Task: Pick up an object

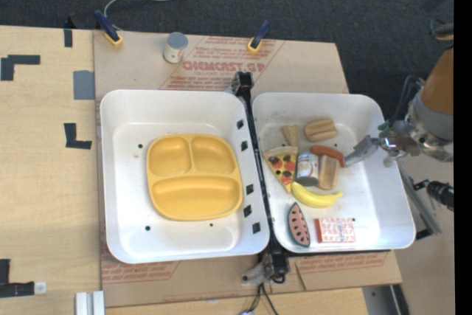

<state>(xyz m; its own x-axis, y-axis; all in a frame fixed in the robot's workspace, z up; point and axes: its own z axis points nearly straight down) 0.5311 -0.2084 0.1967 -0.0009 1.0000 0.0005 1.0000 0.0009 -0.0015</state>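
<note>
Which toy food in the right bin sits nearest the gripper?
The red hot dog: it lies just left of the gripper, closer than the bread roll, banana or pizza slice.

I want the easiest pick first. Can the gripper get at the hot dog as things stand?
Probably yes. The gripper hovers just right of the hot dog, with bare bin floor between them and nothing lying on top of it.

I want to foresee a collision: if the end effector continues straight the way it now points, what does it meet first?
Probably the red sausage-shaped toy, with the tan bread-like block just below it. The end effector points left and slightly down; its height above the white right bin is unclear.
</note>
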